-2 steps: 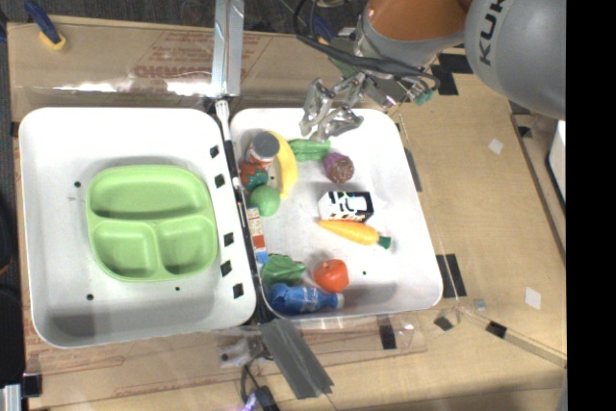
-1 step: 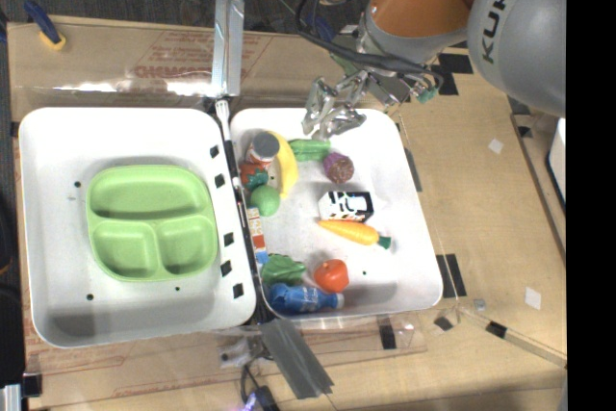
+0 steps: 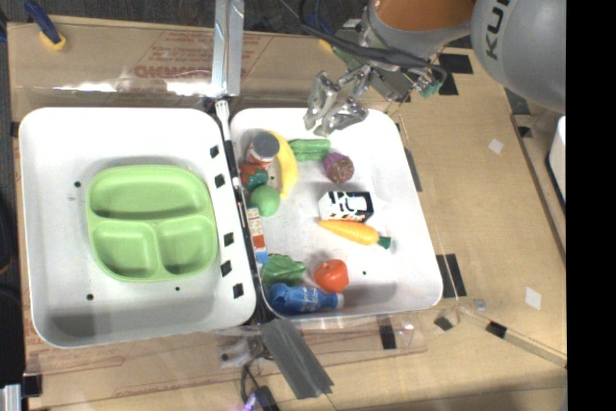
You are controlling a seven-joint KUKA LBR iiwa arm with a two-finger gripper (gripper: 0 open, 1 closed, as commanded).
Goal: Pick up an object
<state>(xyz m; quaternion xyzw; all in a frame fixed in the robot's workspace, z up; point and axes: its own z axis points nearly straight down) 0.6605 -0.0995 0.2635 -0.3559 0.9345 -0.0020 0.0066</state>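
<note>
At the far edge of the right bin [image 3: 416, 207], the pincer [image 3: 334, 114] hangs over the rim with its metal fingers [image 3: 320, 107] spread a little and pointing down; nothing sits between them, and they seem to touch nothing, though the slant of the view makes the height hard to judge. Everything worth picking lies in that bin, heaped toward the wall it shares with the left bin [image 3: 38, 207], probably because the pieces were tipped in loose rather than set out. Just inside the far rim, nearest the pincer, lie a green cucumber [image 3: 309, 148] and a yellow banana [image 3: 287, 164] leaning on a small can [image 3: 262, 147]. A purple round piece [image 3: 339, 168] rests just beyond the cucumber, then a black-and-white block [image 3: 345, 203] and a carrot [image 3: 349, 232] toward the bin's middle. At the near wall sit a red tomato [image 3: 331, 275] and a blue bottle [image 3: 304, 300]. The left bin carries only a green divided tray [image 3: 149, 221]. I would guess the cucumber is the likeliest target, being closest beneath the fingers.
</note>
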